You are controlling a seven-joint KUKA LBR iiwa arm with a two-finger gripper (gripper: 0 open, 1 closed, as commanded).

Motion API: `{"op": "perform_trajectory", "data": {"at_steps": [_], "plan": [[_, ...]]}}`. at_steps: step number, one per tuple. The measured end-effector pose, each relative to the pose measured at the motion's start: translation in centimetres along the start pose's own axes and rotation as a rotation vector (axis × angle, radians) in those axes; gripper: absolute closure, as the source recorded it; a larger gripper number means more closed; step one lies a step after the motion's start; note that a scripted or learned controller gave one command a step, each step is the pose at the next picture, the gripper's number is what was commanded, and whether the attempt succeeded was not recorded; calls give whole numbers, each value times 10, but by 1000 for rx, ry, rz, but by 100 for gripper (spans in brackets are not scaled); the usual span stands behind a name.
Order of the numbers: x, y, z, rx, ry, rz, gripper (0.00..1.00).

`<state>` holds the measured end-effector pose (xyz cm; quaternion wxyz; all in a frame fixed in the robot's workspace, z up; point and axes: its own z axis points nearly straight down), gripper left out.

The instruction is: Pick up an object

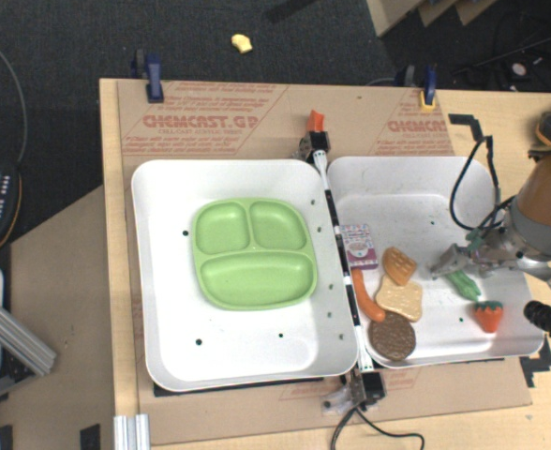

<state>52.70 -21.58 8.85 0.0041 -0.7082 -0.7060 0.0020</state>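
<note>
So far nothing is lifted: the gripper (455,261) hangs low in the right bin (416,178), just above a green toy vegetable (465,284). Whether its pincer is open or closed cannot be told. Grasping and lifting remain.

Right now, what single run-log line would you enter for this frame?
arm: over right bin | gripper: low, beside green pod | grasp: unconfirmed | left bin: green divided plate
</note>
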Motion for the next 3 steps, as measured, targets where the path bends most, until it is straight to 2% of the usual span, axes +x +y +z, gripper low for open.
{"op": "perform_trajectory", "data": {"at_steps": [1, 2, 3], "plan": [[1, 4, -16, -12, -5, -3, 100], [79, 35, -98, -20, -3, -12, 100], [163, 44, -148, -18, -2, -13, 100]]}}
